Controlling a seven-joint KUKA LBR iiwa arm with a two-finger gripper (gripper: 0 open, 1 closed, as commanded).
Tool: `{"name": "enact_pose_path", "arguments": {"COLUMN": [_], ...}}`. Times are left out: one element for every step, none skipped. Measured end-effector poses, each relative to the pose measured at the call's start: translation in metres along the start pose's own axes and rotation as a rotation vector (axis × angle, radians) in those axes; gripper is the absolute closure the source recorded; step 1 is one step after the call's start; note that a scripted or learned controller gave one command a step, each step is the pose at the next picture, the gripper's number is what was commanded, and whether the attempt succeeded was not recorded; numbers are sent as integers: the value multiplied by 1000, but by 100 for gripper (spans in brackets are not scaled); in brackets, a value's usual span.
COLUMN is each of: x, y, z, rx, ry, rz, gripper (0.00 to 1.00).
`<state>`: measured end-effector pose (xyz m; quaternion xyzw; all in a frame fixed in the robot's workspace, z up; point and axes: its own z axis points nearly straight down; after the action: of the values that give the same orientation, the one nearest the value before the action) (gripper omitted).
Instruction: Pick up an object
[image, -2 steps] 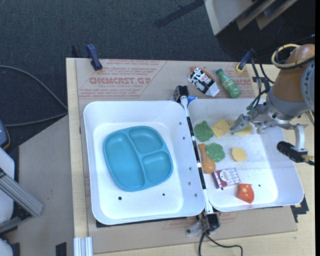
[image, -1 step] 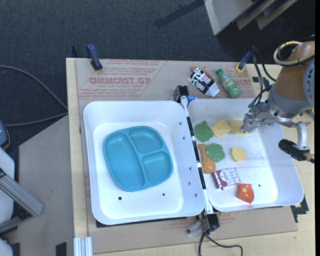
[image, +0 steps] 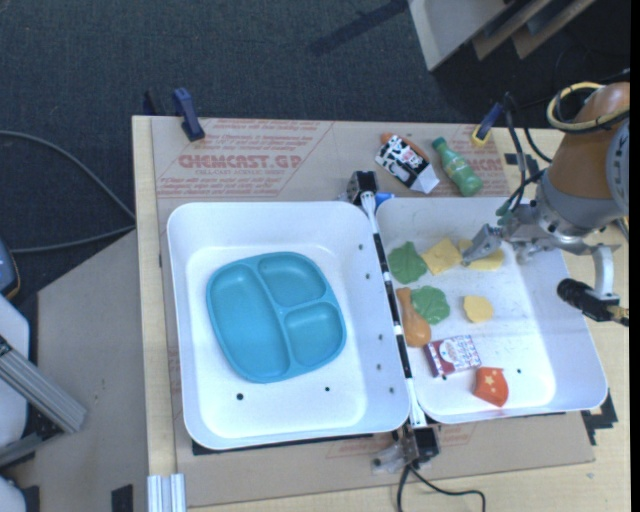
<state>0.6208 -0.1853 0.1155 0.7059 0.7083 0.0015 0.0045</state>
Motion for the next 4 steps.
{"name": "enact_pose_path", "arguments": {"x": [0, 0, -4, -4], "y": [1, 1, 36, 37], "z": [-10, -10, 31, 19], "rx": [-3, -2, 7, 2], "ry": [-1, -1, 3, 0], "rz": [-1, -1, 2, 0], "gripper": [100, 0, 0, 100]}}
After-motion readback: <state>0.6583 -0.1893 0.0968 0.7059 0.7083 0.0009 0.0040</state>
